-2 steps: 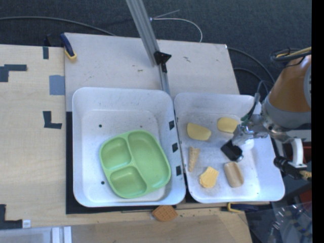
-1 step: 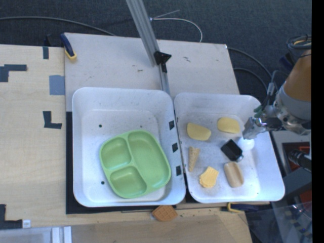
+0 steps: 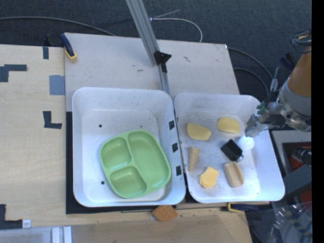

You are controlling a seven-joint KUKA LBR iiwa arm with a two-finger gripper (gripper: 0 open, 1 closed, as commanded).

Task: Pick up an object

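The gripper (image 3: 251, 129) is in at the right bin's (image 3: 212, 103) far right side, low over the floor, its grey tip pointing down and left. Whether anything sits in it, or how it is set, I cannot tell; the tip is small and blurred against the white plastic. Just below it lies a small white rounded object (image 3: 247, 144), so close to the tip that contact is possible but not certain. Tucked against that white piece is a small black block (image 3: 231, 150), tilted on a diagonal.

My read: this is the approach step, the arm lining up on something to grab, nothing lifted yet. The white piece and the black block are the nearest candidates. The next move calls for settling squarely over one of them and closing cleanly, and since the two are touching, there is a fair chance of nudging one while going for the other.

Working outward: a tan cylinder-shaped piece (image 3: 233, 174) lies just below the black block. Up and to the left, a pale yellow oval lump (image 3: 229, 125) and a second yellow oval lump (image 3: 198, 132) sit side by side. Lower left, an orange-tan cone (image 3: 194, 158) lies near the bin's left wall, with a yellow chunky wedge (image 3: 208, 177) beside it.

Across the divide, the left bin (image 3: 88, 97) holds a light green plastic tray with three compartments (image 3: 134, 163). A waffle-patterned brown disc (image 3: 164, 213) sits on the bench in front of both bins.
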